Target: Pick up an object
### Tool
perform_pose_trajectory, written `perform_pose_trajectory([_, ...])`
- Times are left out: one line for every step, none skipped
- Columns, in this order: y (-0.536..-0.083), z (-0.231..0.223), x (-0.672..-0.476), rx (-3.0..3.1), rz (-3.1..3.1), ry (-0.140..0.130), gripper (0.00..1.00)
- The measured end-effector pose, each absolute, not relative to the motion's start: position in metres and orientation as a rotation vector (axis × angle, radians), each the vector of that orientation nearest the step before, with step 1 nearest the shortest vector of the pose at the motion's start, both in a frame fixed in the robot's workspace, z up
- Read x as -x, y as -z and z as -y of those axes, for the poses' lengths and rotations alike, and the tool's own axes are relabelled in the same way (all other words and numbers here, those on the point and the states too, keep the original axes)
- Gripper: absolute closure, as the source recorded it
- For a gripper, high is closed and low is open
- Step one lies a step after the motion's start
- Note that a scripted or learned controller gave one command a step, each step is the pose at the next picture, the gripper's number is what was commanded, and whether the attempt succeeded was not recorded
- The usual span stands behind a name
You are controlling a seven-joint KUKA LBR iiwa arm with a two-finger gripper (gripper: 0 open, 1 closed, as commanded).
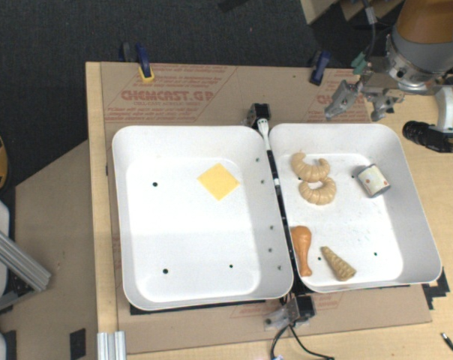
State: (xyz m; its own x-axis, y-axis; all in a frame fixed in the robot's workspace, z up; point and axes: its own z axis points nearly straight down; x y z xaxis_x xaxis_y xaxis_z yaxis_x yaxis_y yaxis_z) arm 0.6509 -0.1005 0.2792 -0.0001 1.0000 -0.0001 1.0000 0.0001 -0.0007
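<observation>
My gripper (359,105) hangs above the far rim of the right bin (414,223), open, with nothing between its fingers. Below it in that bin lie two curled tan pastries (315,179), a small grey and white cylinder (372,180), an orange drumstick-shaped piece (302,249) and a tan cone (337,263). A flat yellow square (218,181) lies in the left bin (136,223), far to the left of the gripper.
The two bins meet at a black hinge strip (275,193) in the middle. They rest on a brown cardboard sheet (181,92) held by blue clamps (143,60) at the back. A metal rail (16,261) lies at the far left.
</observation>
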Motion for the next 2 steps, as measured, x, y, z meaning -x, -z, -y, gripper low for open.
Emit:
perform_pose_trajectory([-0.290, 0.100, -0.651, 2.222, 2.224, 0.002, 1.00])
perform_pose_trajectory([-0.495, 0.051, -0.630, 2.226, 2.239, 0.023, 1.00])
